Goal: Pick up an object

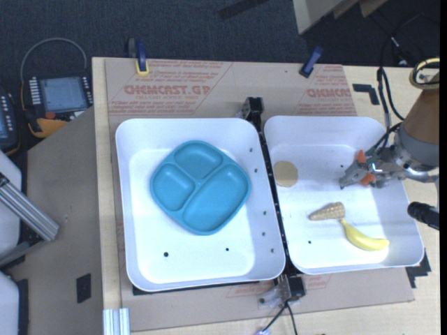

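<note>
Seemingly at the approach step, the gripper [356, 176] is poised spread and holding nothing in the right bin [328, 128], so a descent onto the ice-cream cone [327, 211] or banana [363, 238] nearby is called for.

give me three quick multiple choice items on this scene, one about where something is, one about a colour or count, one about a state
1. Where does the blue divided plate lie?
A. in the left bin
B. in the right bin
C. on the cardboard outside both bins

2. How many loose objects lie in the right bin?
A. one
B. three
C. five

3. How does the gripper stand to the banana?
A. clamped on it
B. apart from it, above it in the view
C. pressing it against the bin wall

Answers: 1 A, the plate sits mid-floor of the left bin. 2 B, a round tan disc, a cone-shaped piece and the banana. 3 B, bare white floor separates gripper and banana.
</note>
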Controlling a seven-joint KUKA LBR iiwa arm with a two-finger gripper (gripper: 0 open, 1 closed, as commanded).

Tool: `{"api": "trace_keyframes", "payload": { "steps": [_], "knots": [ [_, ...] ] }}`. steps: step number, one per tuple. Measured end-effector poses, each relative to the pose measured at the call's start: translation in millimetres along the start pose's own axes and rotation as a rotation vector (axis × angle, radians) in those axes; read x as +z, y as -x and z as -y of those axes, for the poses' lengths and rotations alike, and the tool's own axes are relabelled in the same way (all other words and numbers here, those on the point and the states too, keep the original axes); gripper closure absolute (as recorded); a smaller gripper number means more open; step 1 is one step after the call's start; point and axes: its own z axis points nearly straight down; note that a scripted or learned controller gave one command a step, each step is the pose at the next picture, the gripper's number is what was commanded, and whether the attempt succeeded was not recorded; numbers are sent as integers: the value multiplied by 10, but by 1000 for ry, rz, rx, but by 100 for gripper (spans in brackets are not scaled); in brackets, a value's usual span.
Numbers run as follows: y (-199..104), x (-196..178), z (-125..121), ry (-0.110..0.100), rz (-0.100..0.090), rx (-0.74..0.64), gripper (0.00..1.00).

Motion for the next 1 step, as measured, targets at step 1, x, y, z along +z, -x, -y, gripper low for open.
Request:
{"api": "trace_keyframes", "payload": {
  "steps": [1],
  "knots": [
    [-7,475,7,0,0,0,0]
  ]
}}
